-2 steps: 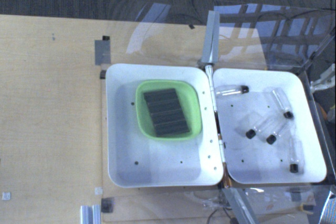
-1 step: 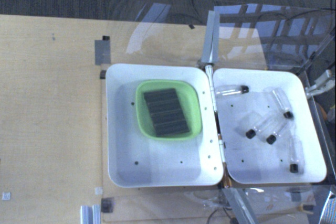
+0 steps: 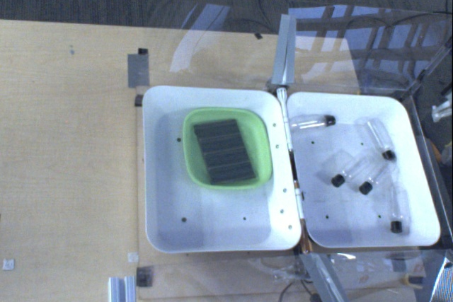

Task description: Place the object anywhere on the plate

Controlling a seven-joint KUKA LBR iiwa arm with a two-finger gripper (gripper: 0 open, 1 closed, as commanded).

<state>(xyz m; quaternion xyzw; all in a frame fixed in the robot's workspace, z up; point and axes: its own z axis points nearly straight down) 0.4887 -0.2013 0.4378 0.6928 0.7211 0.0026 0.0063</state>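
Green plate (image 3: pixel 263 152) already bears a dark ridged block (image 3: pixel 224 151); clear vials (image 3: pixel 352 171) lie right of it. The pincer's state cannot be told; seemingly placement is done.

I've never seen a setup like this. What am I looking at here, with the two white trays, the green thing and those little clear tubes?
This is one camera fixed above a wooden bench, looking down at a slant. Two shallow white bins sit side by side. The left bin holds a green plate with a dark ridged block lying on it. The right bin holds several small clear vials with black caps, scattered loosely; one lies near the top left corner, another near the bottom right. A robot arm normally reaches in from the right to pick things up and set them on the plate. At this moment nothing is being held over either bin.
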